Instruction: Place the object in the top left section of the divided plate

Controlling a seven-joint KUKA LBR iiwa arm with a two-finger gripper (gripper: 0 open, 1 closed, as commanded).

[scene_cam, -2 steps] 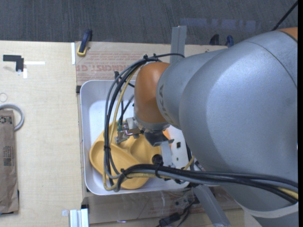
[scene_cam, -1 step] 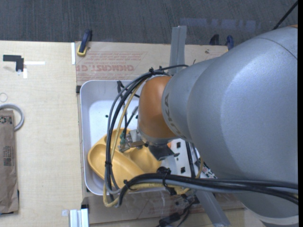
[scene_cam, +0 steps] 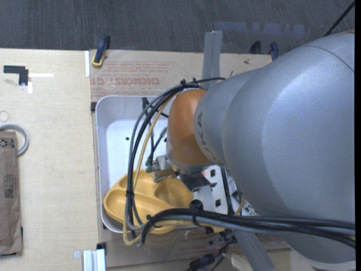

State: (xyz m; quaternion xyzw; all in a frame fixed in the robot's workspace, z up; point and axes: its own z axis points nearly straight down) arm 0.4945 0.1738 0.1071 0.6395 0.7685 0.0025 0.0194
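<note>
The divided plate (scene_cam: 121, 202), yellow, lies at the near end of the white bin (scene_cam: 101, 151), largely under the arm (scene_cam: 282, 145). Descend slowly over its top left section; the object and jaws' state I cannot tell.

Pale wood-grain bench top (scene_cam: 51, 151) runs far out to one side of the arm's wrist, w/ dark grey ribbed floor or matting (scene_cam: 141, 13) across the far edge. Brown cardboard sheet w/ red print (scene_cam: 135, 75) lies flat beyond the wrist, a blue-and-yellow clamp (scene_cam: 100, 51) at its corner. Grey metal upright post (scene_cam: 211, 55) stands nr it. Small black L-shaped bracket (scene_cam: 17, 72) and a brown paper bag w/ grey handle (scene_cam: 10, 191) sit well apart, by the frame edge. Lighting even, soft shadows.
</note>
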